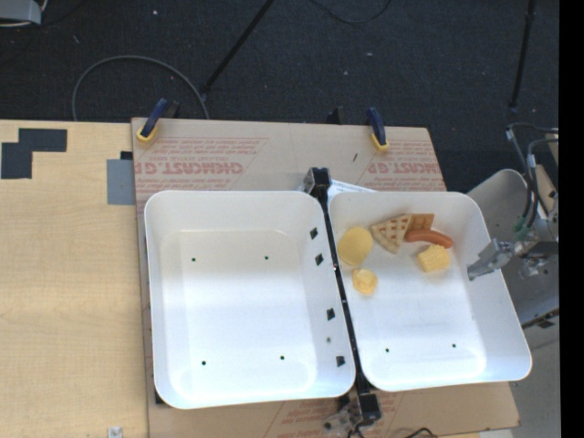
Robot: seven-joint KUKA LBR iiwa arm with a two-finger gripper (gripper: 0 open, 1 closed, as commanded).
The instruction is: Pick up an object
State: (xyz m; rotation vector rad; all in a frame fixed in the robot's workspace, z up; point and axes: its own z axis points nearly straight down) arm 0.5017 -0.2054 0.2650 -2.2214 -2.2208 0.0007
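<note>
Nearest you, the right bin (429,354) has bare floor. Further up sit a small yellow lump (365,282), a yellow disc (356,244), a cheese cube (434,259), a sausage (429,237) and a waffle wedge (392,231). The gripper (497,255) hangs at its right rim; you cannot tell its jaw state.

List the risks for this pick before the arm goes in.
1. The toy foods crowd together in the right bin: the waffle piece touches the sausage, so a grasp may catch two things or push one aside.
2. The round yellow piece and small yellow lump lie close to the divider, leaving little room for the gripper.
</note>
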